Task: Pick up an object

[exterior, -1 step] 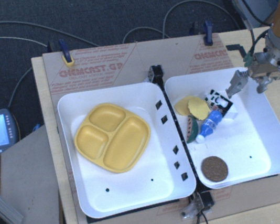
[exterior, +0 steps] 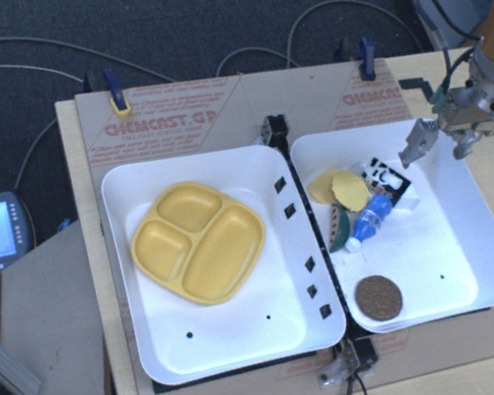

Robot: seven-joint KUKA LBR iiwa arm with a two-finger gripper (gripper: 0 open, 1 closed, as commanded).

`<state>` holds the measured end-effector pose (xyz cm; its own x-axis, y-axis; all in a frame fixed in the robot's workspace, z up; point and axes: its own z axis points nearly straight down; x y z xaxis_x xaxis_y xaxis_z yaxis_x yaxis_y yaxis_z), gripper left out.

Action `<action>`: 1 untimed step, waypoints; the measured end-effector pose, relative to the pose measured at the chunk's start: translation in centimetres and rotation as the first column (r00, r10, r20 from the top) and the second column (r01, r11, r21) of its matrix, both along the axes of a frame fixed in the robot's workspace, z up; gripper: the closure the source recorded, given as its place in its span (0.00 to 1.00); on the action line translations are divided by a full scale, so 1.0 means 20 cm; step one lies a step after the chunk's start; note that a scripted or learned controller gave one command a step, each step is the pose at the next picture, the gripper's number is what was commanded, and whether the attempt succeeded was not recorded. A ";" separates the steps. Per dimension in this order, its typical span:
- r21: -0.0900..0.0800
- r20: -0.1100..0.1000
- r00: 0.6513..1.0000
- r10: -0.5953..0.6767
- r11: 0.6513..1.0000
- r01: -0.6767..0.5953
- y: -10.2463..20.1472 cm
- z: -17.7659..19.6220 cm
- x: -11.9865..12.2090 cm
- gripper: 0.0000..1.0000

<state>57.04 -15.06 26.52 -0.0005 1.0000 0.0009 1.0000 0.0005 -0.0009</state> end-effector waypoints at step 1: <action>0.002 -0.006 1.000 -0.001 1.000 0.001 0.03 -0.28 -0.04 0.00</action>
